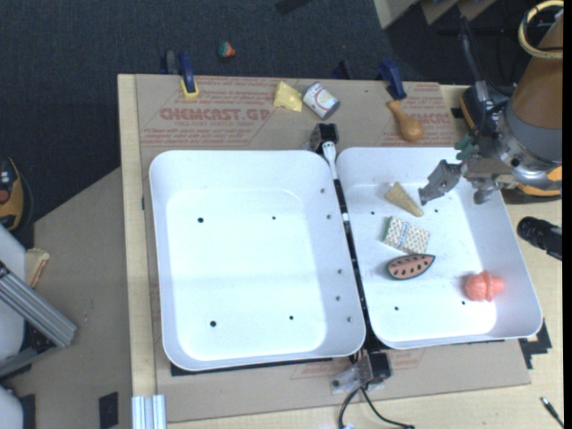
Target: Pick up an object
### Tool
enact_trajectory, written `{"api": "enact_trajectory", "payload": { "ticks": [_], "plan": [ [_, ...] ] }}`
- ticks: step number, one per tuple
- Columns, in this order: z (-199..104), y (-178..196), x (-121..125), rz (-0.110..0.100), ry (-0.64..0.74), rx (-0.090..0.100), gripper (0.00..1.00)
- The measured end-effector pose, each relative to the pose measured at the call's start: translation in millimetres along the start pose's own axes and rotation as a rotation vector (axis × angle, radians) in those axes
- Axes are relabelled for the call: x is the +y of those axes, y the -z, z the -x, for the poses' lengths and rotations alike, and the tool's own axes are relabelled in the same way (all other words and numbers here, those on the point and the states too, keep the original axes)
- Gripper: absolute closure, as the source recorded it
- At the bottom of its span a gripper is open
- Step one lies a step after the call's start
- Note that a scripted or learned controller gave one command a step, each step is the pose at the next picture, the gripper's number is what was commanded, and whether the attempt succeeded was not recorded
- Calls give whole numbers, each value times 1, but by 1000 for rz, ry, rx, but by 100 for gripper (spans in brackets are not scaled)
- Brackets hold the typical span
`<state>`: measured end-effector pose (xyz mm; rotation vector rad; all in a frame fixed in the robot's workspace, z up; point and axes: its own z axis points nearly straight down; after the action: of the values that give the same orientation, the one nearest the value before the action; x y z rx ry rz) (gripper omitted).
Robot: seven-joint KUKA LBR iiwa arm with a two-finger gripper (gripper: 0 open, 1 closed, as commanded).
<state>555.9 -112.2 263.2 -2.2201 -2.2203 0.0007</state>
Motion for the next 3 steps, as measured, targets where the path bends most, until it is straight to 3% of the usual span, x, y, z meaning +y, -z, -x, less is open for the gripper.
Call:
{"api": "enact_trajectory", "payload": {
  "ticks": [1,2,3],
  "plan": [
    [-65,-84,15,-8,6,3,0],
    [-60,-68,17,4,0,-1,100],
    [-125,29,28,14,9,1,100]
  ]
}}
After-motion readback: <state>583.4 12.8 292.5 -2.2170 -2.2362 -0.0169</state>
